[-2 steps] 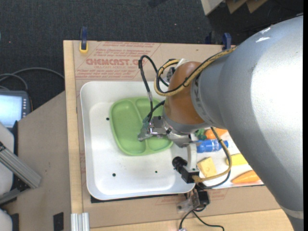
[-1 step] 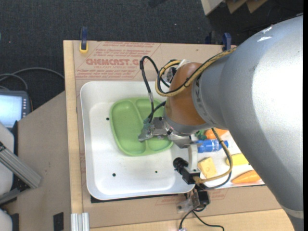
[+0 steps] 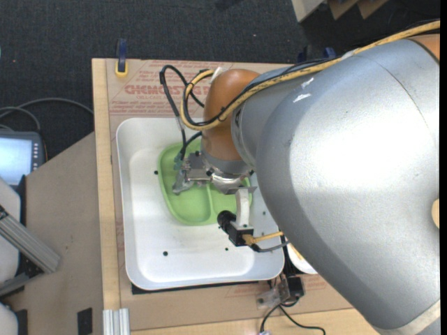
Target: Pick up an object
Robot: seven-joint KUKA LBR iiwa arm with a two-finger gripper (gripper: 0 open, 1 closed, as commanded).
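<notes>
While the pincer (image 3: 190, 176) is hanging over the green tray (image 3: 187, 204), its state untellable, this light, stiff, slippery plastic is probably inviting a rim grasp.
</notes>
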